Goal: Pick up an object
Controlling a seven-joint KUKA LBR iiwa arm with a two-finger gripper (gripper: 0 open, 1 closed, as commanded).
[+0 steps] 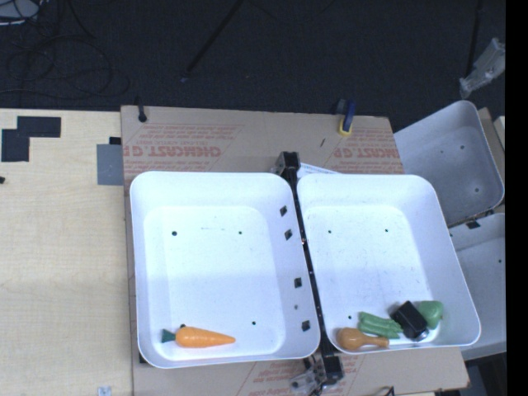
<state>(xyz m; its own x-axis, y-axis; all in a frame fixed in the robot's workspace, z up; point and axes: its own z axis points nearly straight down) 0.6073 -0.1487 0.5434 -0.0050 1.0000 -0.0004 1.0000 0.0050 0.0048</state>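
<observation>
The surface (58, 246) was pale wood with a cardboard sheet (247, 139) under two white bins set side by side, and dark floor with cables lay beyond. From my station I could find no sure sign of the claw, so I could not tell whether it was released or clenched, and nothing looked lifted. The left bin (148, 213) held one thing, a carrot (205, 337), lying flat near the front wall, well apart from everything else. I judged it the easiest pick: probably a light, stiff plastic toy with a smooth and somewhat slippery skin, not fragile. Its long axis ran nearly left to right across the view, the green stub toward the left and the thin tip toward the right. I would have closed across the thick orange part just beside the stub, with the fingers set square to that axis, since the taper toward the tip could let it squirt out. The right bin (445, 221) held a crowded cluster in its front corner: a tan pear-like piece (360, 340), a green pod (379, 325), a black block (410, 319) and a round green thing (431, 311), touching or overlapping one another. Those seemed likely to be just as light, but they were harder to take singly.
</observation>
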